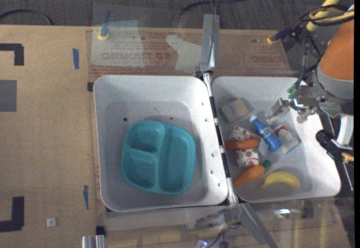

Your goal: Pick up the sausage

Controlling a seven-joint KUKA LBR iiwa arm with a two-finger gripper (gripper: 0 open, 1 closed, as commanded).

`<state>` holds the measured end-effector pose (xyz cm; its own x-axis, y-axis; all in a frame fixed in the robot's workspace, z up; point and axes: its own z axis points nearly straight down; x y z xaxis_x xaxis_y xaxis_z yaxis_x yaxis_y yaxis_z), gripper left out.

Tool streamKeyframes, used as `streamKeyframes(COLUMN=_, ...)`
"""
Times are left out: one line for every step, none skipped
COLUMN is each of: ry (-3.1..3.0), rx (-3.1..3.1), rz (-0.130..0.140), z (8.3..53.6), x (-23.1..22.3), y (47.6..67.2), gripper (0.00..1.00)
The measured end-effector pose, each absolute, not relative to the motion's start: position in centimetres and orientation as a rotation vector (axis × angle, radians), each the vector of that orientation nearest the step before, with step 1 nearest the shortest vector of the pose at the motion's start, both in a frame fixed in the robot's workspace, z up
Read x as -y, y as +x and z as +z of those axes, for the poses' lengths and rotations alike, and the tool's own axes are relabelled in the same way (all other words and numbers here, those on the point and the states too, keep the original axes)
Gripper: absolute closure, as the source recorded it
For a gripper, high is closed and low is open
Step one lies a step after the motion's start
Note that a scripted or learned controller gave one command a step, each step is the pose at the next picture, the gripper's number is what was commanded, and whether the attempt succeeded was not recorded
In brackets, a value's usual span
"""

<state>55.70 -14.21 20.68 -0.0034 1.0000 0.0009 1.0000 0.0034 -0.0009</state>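
Observation:
The sausage (243, 144) is a short reddish-orange link lying crosswise in the right bin (329, 185), near its left wall. It lies between a small printed packet above it and a red-and-white carton (247, 157) below it. My gripper (291, 111) hangs over the bin's upper right part, to the right of and above the sausage and apart from it. It is open with nothing between its fingers. A blue bottle (266, 133) lies between the gripper and the sausage.
The right bin also holds a carrot (249, 174), a banana (280, 179), a waffle-like square (235, 109) and another small carton (285, 136). A teal divided plate (158, 156) sits in the left bin (107, 95). Cables hang at the arm's right side.

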Motion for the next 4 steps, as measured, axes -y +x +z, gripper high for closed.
streamKeyframes(ry=-2.264, rx=2.175, rz=0.001, z=18.5, x=6.2, y=57.8, gripper=0.00)
streamKeyframes(ry=-2.228, rx=2.239, rz=-0.024, z=12.7, x=9.5, y=57.1, gripper=0.00)
streamKeyframes(ry=-2.021, rx=2.476, rz=-0.063, z=12.2, x=9.8, y=56.3, gripper=0.00)
streamKeyframes(ry=-1.993, rx=2.441, rz=-0.010, z=8.8, x=10.9, y=48.7, gripper=0.00)
